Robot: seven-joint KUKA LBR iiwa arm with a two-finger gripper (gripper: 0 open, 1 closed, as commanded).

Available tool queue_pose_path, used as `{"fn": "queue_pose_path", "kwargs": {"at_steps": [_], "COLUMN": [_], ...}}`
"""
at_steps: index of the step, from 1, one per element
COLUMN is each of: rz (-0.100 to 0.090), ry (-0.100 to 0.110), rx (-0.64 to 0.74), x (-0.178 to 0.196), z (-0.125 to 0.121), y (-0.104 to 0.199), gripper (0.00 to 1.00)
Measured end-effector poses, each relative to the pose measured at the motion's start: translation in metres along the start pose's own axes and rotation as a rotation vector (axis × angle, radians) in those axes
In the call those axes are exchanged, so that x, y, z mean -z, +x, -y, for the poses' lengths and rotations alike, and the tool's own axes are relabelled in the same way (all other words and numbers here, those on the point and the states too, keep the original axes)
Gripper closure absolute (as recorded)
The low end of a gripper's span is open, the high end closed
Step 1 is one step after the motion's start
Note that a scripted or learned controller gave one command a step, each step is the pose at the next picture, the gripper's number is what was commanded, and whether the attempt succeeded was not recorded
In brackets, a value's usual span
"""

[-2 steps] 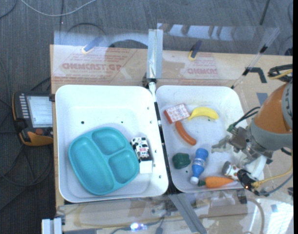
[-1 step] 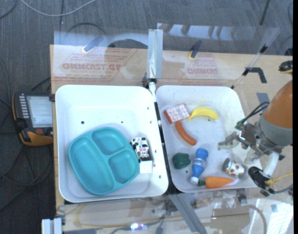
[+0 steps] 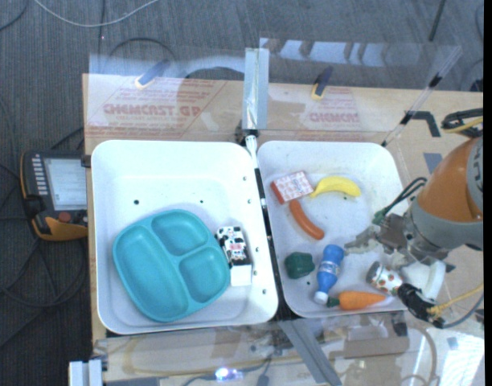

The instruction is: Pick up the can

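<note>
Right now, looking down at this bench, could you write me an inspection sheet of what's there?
Surface: left bin and right bin, white, side by side.
Job's things: can in the right bin's near right corner, beside the carrot.
Clutter: right bin has banana, red-white box, sausage, green lump, blue bottle; left bin has teal plate, cow-patterned carton.
End effector: over the right bin, just behind the can; grip unreadable.
Cables: floor cables; yellow cable.
Surroundings: handheld controller, clear panels.
</note>
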State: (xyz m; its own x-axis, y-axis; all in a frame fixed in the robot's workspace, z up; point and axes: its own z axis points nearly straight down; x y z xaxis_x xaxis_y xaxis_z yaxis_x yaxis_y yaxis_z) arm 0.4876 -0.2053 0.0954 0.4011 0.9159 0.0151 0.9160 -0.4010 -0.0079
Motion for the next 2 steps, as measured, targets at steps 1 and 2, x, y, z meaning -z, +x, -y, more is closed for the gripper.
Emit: {"fn": "queue_pose_path", "kwargs": {"at_steps": [1,2], "rz": [0.0,0.002], "ry": [-0.003,-0.003], "rx": [0.166,0.27], "x": [-0.0028,-0.004], "z": [-0.0009,-0.0014], "y": [0.0001,-0.0007], "gripper": [0.0,0.0]}}
